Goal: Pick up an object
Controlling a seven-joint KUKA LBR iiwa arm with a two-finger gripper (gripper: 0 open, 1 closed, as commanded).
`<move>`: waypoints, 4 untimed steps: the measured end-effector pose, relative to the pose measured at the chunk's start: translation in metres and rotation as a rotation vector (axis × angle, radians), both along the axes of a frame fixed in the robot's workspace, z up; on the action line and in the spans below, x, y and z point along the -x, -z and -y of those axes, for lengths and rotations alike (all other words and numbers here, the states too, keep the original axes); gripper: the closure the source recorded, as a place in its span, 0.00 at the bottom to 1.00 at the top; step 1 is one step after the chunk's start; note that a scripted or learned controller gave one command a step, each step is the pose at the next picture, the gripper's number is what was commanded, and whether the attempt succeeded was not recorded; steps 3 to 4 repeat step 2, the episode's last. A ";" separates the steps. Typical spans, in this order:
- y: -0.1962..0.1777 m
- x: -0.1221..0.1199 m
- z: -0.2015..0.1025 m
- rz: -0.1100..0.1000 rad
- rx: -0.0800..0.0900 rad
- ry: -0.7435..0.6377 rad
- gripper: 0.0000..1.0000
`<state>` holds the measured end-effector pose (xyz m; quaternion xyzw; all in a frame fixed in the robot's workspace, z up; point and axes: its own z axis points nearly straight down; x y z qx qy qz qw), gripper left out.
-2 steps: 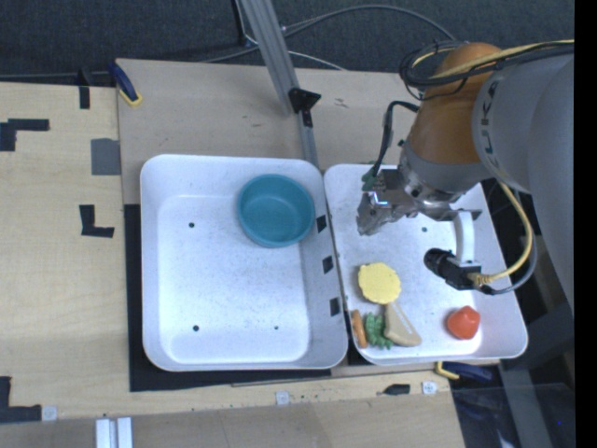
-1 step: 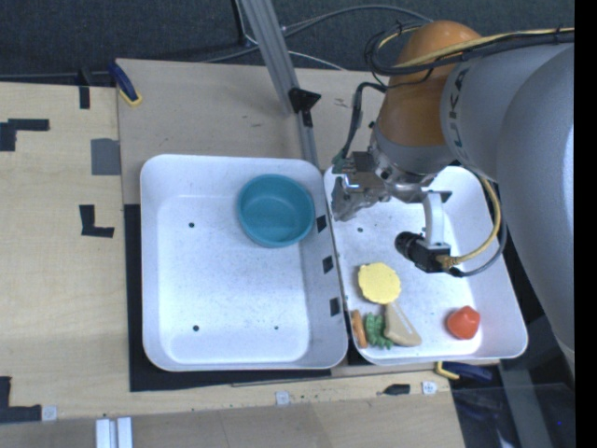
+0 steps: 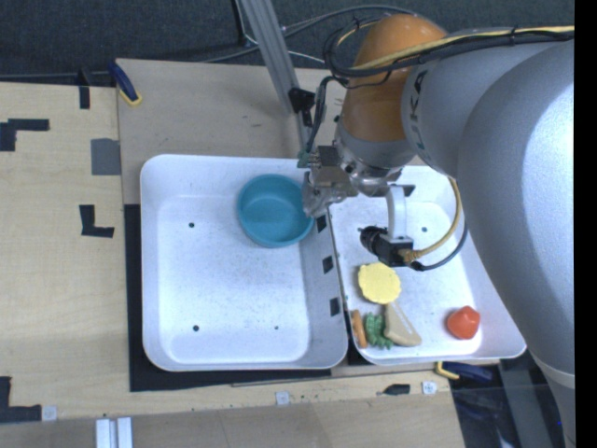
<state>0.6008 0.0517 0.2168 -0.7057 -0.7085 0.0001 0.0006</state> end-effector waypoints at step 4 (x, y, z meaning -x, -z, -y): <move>-0.016 -0.016 -0.045 0.000 0.001 0.003 0.00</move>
